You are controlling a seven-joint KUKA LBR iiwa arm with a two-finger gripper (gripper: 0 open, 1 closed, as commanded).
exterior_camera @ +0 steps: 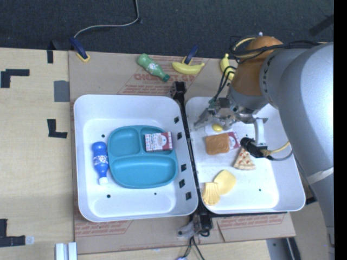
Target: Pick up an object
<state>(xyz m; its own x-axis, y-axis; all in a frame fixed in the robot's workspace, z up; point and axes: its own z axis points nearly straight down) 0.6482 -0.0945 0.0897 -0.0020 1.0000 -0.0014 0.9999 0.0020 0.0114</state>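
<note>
My gripper [218, 119] hangs low over the back left part of the right bin [282, 194], with its fingers spread open. A small yellow object [217, 127] lies just beneath it, between the fingers, and I cannot tell if they touch it. Right in front of that lies a brown bread slice [218, 144] on a red wrapper. A pizza slice [244, 161] rests to the bread's right. Yellow chips [219, 184] lie near the front left of this bin.
The left bin [92, 199] holds a blue divided tray [142, 157] with a red carton [158, 142] on it, and a blue bottle [100, 161] beside it. Behind the bins lie a green bottle [153, 67] and a banana [187, 66]. The arm's bulk covers the right side.
</note>
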